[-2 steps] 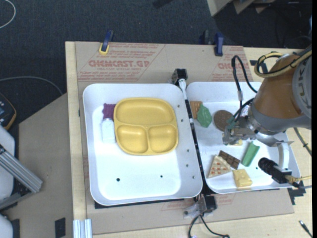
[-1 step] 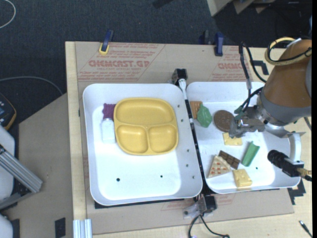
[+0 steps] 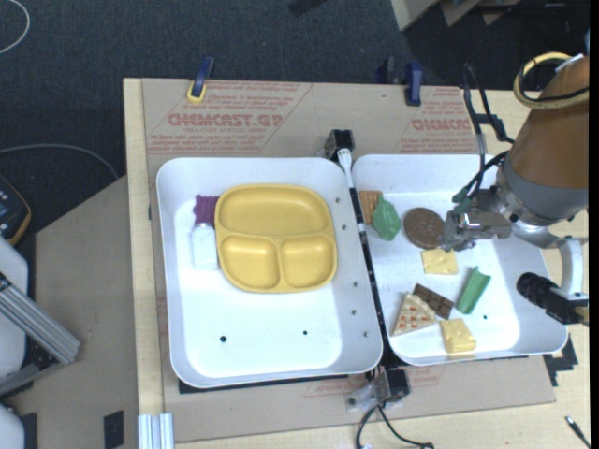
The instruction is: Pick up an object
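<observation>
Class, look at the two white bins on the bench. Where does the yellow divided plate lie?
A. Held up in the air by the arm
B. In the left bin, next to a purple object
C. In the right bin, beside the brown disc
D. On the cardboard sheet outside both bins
B: the yellow three-compartment plastic plate rests in the left shallow white bin, with a small purple object at its left edge.

On the surface (image 3: pixel 140 251), two bins sit side by side. The left bin (image 3: pixel 271 344) holds a divided tray (image 3: pixel 276 235) toward its rear. The right bin (image 3: pixel 505 335) holds a round disc (image 3: pixel 422 226) behind a wedge (image 3: pixel 412 314) and a square block (image 3: pixel 457 336).
</observation>
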{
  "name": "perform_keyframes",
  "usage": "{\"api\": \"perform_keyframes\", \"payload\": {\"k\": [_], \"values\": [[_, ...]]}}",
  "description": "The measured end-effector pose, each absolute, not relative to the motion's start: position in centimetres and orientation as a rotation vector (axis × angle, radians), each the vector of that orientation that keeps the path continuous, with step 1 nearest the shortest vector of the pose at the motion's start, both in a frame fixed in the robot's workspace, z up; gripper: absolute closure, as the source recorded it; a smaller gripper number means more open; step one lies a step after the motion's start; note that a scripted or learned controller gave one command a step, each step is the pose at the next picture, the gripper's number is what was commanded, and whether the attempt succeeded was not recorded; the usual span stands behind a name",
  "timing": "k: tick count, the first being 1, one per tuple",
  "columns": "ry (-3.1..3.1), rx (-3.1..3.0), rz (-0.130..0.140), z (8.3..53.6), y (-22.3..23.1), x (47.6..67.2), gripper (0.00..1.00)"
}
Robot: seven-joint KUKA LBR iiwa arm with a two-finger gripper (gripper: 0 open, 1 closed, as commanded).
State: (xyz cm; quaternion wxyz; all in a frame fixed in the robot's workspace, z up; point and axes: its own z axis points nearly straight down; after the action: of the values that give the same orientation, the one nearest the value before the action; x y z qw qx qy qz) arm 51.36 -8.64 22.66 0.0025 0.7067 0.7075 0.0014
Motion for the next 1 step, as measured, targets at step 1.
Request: {"api": "perform_keyframes", "payload": {"k": [1], "values": [[2.228, 2.213, 0.005, 22.07, -2.67, 53.50, 1.00]]}}
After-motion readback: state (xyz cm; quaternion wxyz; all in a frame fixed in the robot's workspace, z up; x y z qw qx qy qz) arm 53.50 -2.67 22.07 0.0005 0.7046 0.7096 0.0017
